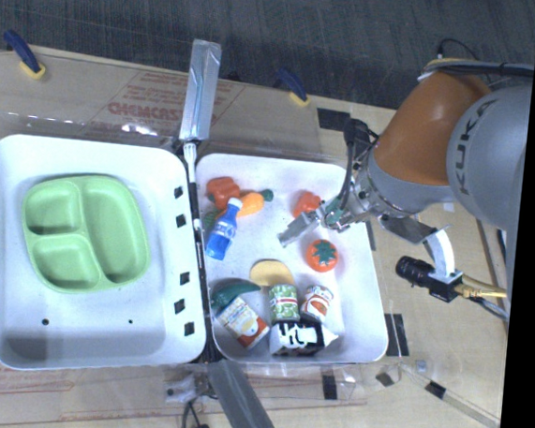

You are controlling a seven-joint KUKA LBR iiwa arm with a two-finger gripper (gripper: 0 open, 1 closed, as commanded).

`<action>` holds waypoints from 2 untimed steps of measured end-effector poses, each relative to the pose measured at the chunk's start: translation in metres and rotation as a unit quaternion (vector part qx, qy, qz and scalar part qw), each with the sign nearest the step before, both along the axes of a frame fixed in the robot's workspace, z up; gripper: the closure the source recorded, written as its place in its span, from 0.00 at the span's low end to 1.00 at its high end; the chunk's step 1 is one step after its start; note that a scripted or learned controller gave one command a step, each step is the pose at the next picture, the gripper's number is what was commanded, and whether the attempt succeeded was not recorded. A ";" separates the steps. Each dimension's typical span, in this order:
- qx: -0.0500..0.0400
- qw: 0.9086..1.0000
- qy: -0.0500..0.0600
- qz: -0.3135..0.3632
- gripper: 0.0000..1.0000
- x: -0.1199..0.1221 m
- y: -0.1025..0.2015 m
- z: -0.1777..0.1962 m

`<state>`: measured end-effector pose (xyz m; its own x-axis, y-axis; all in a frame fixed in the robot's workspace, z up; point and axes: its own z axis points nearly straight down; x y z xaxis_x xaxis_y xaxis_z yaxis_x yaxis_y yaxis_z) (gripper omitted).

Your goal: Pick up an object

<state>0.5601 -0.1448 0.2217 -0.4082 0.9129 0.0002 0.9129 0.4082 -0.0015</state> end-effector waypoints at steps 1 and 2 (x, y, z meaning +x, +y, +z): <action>0.000 1.000 0.001 0.014 0.00 -0.017 0.109 -0.031; 0.000 0.990 -0.001 0.138 0.00 0.000 0.064 -0.030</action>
